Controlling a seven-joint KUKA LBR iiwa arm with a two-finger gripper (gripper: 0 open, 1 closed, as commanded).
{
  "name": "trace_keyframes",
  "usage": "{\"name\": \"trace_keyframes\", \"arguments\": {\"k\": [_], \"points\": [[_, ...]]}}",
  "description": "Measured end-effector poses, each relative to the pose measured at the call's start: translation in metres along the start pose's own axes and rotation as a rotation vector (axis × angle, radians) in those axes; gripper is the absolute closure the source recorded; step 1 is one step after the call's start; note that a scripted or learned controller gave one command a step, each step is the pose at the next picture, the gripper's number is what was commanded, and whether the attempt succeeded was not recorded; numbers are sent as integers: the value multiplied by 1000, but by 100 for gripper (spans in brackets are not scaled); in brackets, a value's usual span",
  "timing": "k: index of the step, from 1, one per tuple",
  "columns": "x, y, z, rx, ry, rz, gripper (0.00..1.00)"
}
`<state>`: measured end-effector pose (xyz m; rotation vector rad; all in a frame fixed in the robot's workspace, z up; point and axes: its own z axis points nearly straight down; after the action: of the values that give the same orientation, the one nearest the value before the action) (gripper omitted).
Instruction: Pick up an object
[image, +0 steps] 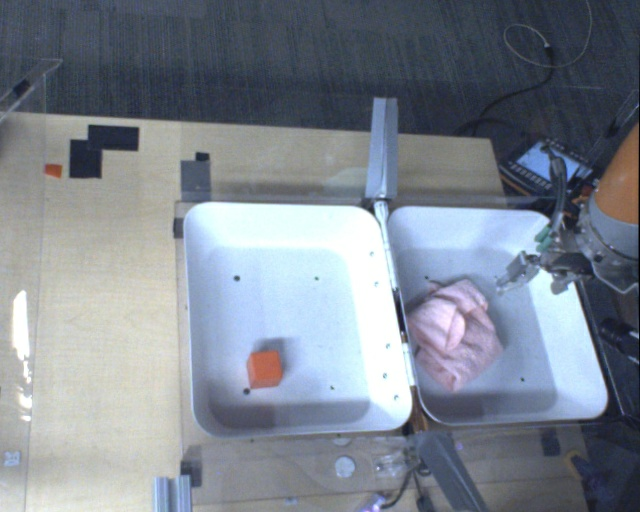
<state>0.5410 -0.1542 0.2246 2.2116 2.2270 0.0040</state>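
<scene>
arm: we see the grey KUKA arm (612, 225) coming in from the right edge, orange band at the top right corner, wrist over the right bin's far right side.
gripper: we place the gripper (535, 272) above the right bin, up and to the right of the pink cloth. One metal finger (513, 272) points down-left toward the cloth, a second one sits near the bin's right wall. They look spread apart, nothing between them.
right bin: we see the right bin (560, 400) holding one item, white floor otherwise bare around it.
pink cloth: we see a crumpled pink cloth (455, 332) lying on the left half of the right bin, close to the divider between bins. Near the left finger's tip; contact we can't judge from this angle.
left bin: we see the left bin (210, 300) with a small orange block (265, 369) in its lower-left area, well apart from the arm.
bench: we see a light wood bench (100, 330), black L-shaped marker (97, 147) and a small orange square (53, 171) at upper left.
rail: we see a grey metal rail (383, 150) running up from the joint between the bins.
</scene>
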Motion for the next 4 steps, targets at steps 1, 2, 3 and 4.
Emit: {"name": "trace_keyframes", "arguments": {"k": [1, 2, 3, 4], "points": [[40, 6, 126, -11, -1, 63, 0], [42, 53, 132, -15, -1, -46, 0], [58, 69, 132, -16, -3, -90, 0], [28, 58, 132, -17, -3, -242, 0]]}}
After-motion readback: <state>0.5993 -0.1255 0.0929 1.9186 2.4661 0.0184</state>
